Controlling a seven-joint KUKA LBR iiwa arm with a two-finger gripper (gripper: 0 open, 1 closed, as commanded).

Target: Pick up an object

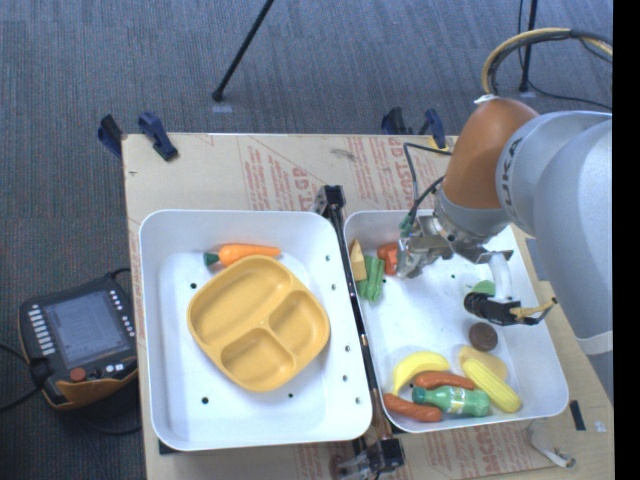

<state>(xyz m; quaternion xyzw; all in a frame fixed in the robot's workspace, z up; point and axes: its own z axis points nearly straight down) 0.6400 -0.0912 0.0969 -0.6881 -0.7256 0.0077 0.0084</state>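
Slanted overhead view of the desk (230,168), a pale board with red lettering that bears two shallow white bins.

**Hard to make out.** I cannot tell whether the tool (412,258) is apart or together. Its tip is small, metallic and crossed by cabling. The grey arm (565,208) and its orange band (485,158) cover the upper right corner of the right bin (435,313). A small green object (483,289) near that bin's right wall is partly hidden by robot hardware, so I cannot read its shape.

**Candidate objects.** The tool sits over the upper left part of the right bin.
- A small red piece (388,256) lies just beside the tool.
- A pair of green sticks (372,278) and a yellow wedge (357,261) lie near it, against the left wall.
- A brown disc (484,337) lies alone towards the right.
- Along the near wall a yellow banana (418,366), a yellow corn cob (490,380), a green bottle (455,401) and two orange-red sausage shapes (411,408) crowd together, some touching.

**Surroundings.**
- The left bin (170,368) holds a yellow three-compartment plate (258,323).
- An orange carrot with a green top (240,253) lies at the plate's far edge.
- Blue clamps (152,133) grip the desk's far edge.
- A handheld control pendant (75,343) rests on the grey carpet (100,48) to the left.
- A thin tripod leg (245,38) slants across the carpet.
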